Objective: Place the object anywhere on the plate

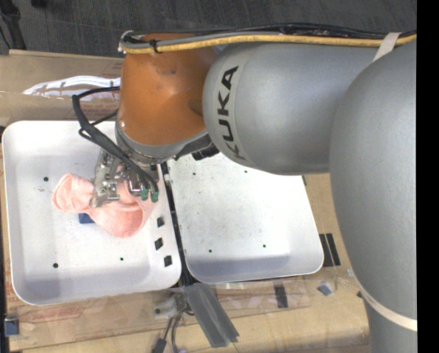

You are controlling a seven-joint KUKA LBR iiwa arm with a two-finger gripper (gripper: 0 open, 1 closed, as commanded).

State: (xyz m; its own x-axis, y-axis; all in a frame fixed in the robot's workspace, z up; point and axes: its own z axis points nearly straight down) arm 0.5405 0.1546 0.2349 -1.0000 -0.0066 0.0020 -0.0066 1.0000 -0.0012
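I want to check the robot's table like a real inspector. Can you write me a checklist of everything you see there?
Surface: two shallow white bins, the left bin and the right bin, side by side on a brown bench.
Job's things: a pink plate lies in the left bin, partly under the hand; a small blue object sits at its edge.
Clutter: nothing seen.
Hand: the hand is over the pink plate; what it holds cannot be told.
Cables: a black cable loops by the orange band; a yellow-sheathed line runs along the arm.
Surroundings: dark floor beyond the bench.
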